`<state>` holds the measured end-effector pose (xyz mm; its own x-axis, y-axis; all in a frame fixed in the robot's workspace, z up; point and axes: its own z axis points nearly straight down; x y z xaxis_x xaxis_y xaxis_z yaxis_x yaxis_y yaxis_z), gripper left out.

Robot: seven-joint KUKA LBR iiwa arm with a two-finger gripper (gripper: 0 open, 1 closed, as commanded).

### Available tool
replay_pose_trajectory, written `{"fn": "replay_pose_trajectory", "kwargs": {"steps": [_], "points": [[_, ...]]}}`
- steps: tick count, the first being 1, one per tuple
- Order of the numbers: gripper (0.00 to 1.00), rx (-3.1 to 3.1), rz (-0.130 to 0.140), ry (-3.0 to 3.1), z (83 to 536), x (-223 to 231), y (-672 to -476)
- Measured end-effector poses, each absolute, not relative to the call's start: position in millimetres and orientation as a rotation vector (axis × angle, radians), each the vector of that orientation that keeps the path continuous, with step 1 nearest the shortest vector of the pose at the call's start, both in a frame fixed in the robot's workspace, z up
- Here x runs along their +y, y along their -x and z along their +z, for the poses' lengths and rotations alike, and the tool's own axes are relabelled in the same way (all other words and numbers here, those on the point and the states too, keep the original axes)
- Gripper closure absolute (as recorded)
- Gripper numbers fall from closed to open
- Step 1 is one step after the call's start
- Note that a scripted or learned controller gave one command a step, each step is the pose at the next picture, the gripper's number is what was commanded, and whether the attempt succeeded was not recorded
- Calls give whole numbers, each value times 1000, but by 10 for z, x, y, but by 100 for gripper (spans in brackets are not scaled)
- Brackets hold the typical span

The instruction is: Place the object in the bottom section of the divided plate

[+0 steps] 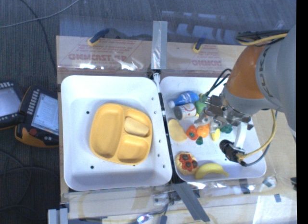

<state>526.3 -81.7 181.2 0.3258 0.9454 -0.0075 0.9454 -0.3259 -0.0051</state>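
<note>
Several toys right of the divided plate, in the other bin: nearest, banana and pizza toy; beyond, orange carrot, likely the object, under the gripper; farthest, blue bottle. Cannot tell how wide the gripper stands or whether it has hold of anything. Risks pinching a crowded neighbour instead, or dropping the carrot while crossing the bin walls toward the plate.

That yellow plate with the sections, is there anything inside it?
The yellow divided plate in the left bin holds one tan, bread-like piece in its upper right section. The other two sections look bare. Whatever might lie beneath that piece is hidden.
</note>
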Motion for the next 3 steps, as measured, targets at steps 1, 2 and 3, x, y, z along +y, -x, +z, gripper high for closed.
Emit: {"fn": "replay_pose_trajectory", "kwargs": {"steps": [1,2,3], "points": [[100,1679,-13,-2659,1810,-276,-4826],[100,1720,-13,-2631,1806,361,-5672],[100,1929,-13,-2483,1807,941,-5249]]}}
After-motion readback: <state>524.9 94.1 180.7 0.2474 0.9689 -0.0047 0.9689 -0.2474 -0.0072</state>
